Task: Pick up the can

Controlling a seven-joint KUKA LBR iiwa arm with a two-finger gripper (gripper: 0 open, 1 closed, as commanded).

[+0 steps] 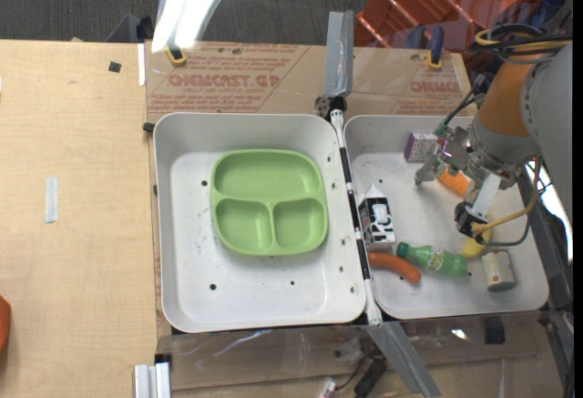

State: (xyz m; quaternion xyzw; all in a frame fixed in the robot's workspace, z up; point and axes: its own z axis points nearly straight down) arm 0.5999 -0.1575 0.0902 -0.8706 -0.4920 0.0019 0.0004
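The can point(496, 270) is a small pale cylinder lying on its side in the front right corner of the right bin point(401, 301). My gripper point(441, 167) hangs over the back of that bin, pointing left, well behind the can and apart from it. It is right above an orange object point(453, 180) and beside a purple and white pack point(421, 147). The view does not show anything held in it.
In the right bin lie a black and white carton point(378, 219), a green bottle point(434, 259), a red sausage-like piece point(396, 266) and a yellow item point(472, 248) next to the can. A green divided plate point(270, 201) sits in the left bin point(173, 232).
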